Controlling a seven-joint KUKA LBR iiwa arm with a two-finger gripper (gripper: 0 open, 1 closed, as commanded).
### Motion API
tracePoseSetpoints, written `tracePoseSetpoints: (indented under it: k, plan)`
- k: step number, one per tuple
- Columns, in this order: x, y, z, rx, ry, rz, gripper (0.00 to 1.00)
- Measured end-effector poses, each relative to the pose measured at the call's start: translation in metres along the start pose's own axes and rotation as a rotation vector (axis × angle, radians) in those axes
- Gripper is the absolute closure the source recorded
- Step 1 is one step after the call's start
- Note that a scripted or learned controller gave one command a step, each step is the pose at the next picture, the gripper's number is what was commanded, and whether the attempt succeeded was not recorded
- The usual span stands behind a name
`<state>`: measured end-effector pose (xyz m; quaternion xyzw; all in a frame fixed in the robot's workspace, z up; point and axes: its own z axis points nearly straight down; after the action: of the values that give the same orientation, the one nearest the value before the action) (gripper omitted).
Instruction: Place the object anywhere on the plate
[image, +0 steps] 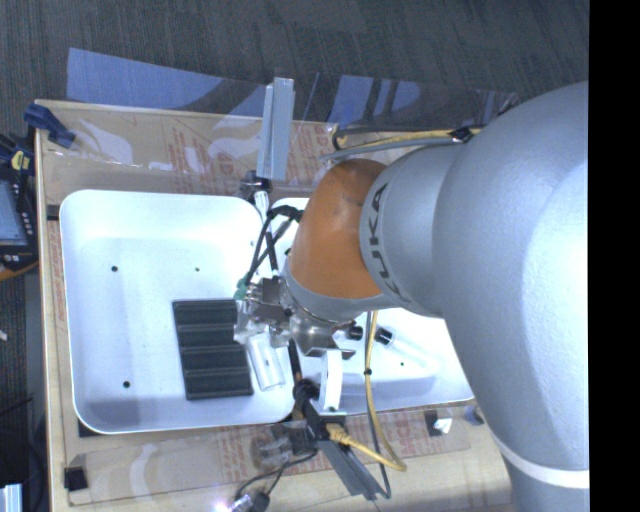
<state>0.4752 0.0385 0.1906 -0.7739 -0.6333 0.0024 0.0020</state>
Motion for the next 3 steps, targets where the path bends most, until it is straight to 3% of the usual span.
tracePoseSetpoints:
  k: [1,2,3]
  plan:
    - [0.096,-0.02,-0.041,-0.001,0.0,0.172,1.0]
    - [0.035,0.049,0.001,0.0,-0.001,0.213,1.0]
    - [0.1,0.047,-0.046,0.0,0.0,0.402,1.0]
